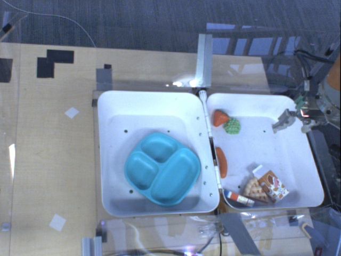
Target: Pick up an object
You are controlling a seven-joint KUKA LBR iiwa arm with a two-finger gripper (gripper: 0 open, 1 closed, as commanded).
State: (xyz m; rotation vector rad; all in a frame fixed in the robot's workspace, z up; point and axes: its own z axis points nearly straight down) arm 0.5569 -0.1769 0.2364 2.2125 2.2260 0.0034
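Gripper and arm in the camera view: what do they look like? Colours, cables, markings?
The gripper is small, grey metal, with a tiny red-and-green lit spot behind it. Black cables loop above the wrist. A patch of the arm's orange band shows at the frame edge. The rest is grey, blurred hardware; no markings are legible.

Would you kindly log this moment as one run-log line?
gripper: over right bin's upper right, holding nothing | strawberry, sausage, snack box: in right bin | blue plate: in left bin
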